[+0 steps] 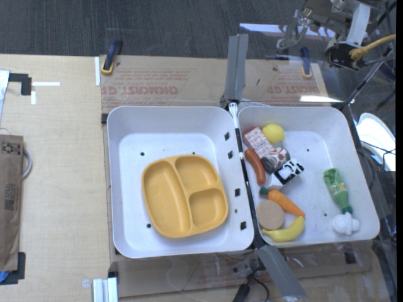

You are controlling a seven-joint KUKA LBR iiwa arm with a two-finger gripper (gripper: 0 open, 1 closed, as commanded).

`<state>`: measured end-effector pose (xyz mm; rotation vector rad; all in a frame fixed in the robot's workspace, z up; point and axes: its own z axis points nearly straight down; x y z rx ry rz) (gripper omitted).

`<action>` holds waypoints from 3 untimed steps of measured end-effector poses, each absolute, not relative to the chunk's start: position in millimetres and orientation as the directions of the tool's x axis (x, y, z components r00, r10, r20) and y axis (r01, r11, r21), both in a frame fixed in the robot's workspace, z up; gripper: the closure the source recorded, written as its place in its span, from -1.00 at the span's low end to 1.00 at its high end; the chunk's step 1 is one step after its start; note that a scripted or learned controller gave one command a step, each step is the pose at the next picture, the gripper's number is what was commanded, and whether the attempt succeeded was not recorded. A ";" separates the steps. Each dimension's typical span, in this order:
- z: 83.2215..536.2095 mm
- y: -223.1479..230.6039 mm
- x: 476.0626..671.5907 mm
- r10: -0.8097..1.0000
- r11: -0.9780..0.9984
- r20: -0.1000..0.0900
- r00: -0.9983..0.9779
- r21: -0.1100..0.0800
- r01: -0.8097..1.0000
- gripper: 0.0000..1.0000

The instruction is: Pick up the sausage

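Note:
The sausage is a thin orange-red link lying at the left side of the right bin, close to the divider between the bins. It touches a red and white carton at its top end. My gripper hangs high at the back right, beyond the right bin's far rim and well away from the sausage. Nothing shows in its grasp.
The right bin also holds a lemon, a black and white pack, a carrot, a tan disc, a banana, a green bottle and a white lump. A yellow divided plate lies in the left bin.

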<state>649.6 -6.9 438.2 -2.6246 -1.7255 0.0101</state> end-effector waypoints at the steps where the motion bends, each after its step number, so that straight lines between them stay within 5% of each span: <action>1: 391.5 24.8 642.8 0.942 -0.336 -0.005 0.336 -0.007 0.942 -1.00; 2: 438.6 118.8 660.0 0.880 -0.476 -0.006 0.476 -0.004 0.880 -1.00; 3: 438.0 178.1 660.1 0.800 -0.601 -0.007 0.601 -0.003 0.800 -1.00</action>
